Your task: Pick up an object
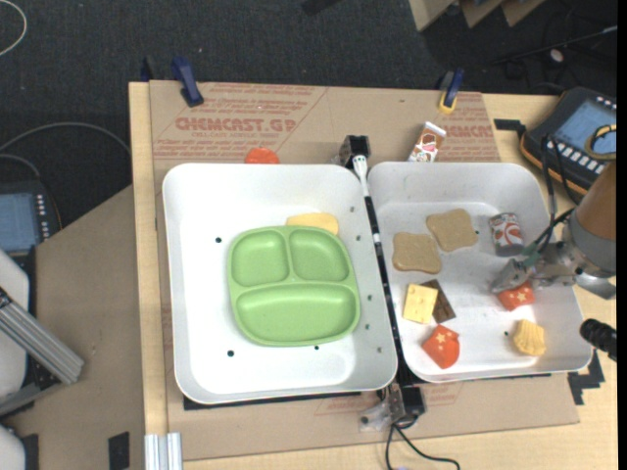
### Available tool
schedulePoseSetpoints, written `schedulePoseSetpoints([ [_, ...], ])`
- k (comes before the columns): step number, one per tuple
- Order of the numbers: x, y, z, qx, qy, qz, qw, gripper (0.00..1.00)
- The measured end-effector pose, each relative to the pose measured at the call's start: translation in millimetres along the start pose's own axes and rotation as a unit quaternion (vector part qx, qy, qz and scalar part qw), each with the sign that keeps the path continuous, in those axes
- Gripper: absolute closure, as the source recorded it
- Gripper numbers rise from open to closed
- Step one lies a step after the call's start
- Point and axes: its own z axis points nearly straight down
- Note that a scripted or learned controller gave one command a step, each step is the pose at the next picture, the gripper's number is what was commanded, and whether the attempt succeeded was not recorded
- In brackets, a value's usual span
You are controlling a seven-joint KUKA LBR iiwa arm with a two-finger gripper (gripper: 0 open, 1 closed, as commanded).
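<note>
**Robot arm low over the right-hand bin of toy food**

A cardboard-topped bench [323, 125] is seen from above at a slant. It carries two shallow white bins side by side.

The left bin [196, 262] holds a green divided plate [292, 287] with three compartments. A pale yellow piece [314, 222] lies just behind the plate, touching its far edge and partly hidden by it.

The right bin [460, 179] holds small toy foods. The grey arm [598, 228] enters from the right and is cut off at the frame edge. Its gripper [519, 274] sits low over the right part of this bin. The jaws are blurred and dark, so I cannot tell how far open they are or whether they hold anything.

A red piece [516, 296] lies just under the gripper tip, touching or nearly touching it; which of the two is unclear. A small red and white can [506, 230] lies behind the gripper. Two tan bread slices [432, 242] lie side by side near the bin's middle. A yellow cheese wedge [420, 303] overlaps a dark brown piece [443, 306], mostly hiding it. A red-orange piece [442, 346] sits near the front edge, and a small yellow lump [529, 338] lies at the front right corner.

A small carton [427, 142] lies on the bench behind the right bin.
</note>
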Motion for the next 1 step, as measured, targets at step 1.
schedulePoseSetpoints([
  [1,72.2,68.8,-10.1,-0.002,0.000,-0.004,1.0000,1.00],
])
